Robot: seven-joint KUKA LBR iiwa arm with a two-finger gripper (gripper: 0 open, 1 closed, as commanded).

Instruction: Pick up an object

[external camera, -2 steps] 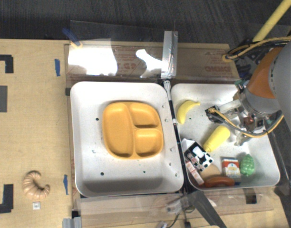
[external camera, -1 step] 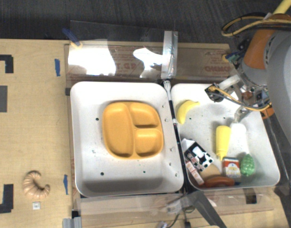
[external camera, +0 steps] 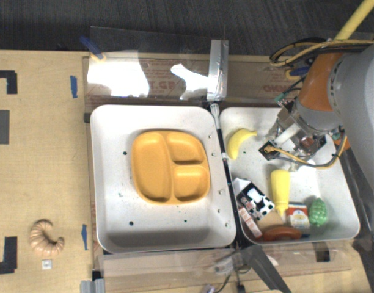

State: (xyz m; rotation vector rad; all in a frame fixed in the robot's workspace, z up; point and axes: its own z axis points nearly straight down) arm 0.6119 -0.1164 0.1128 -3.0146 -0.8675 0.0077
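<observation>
Two shallow white bins sit side by side on the pale bench (external camera: 34, 163) in the camera view, which looks down on them at a slant. The left bin (external camera: 113, 215), in the middle of the frame, carries an orange-yellow divided plate (external camera: 172, 166) lying flat near its centre, with one long compartment on the left and two smaller ones on the right. The right bin (external camera: 335, 185) holds the loose things. A yellow banana (external camera: 239, 140) lies in its upper left corner, close to the wall shared with the left bin. A yellow bottle (external camera: 278, 191) rests lower down, near the middle. A black-and-white box (external camera: 254, 201) lies just left of the bottle. A green knobbly piece (external camera: 319, 212), a red-and-white item (external camera: 298, 216) and a brown item (external camera: 277, 227) crowd along the bottom edge, touching or nearly touching one another. The grey arm (external camera: 358, 96), with its orange band, comes in from the upper right. The gripper (external camera: 300, 142) hangs over the upper part of the right bin, to the right of the banana and above the bottle in the frame, apart from both. Whether the gripper is open or closed cannot be told from this angle, and nothing can be seen in its grasp. At the lower left of the frame, a tan croissant-shaped toy (external camera: 46, 237) lies on the bench, well apart from both bins.
</observation>
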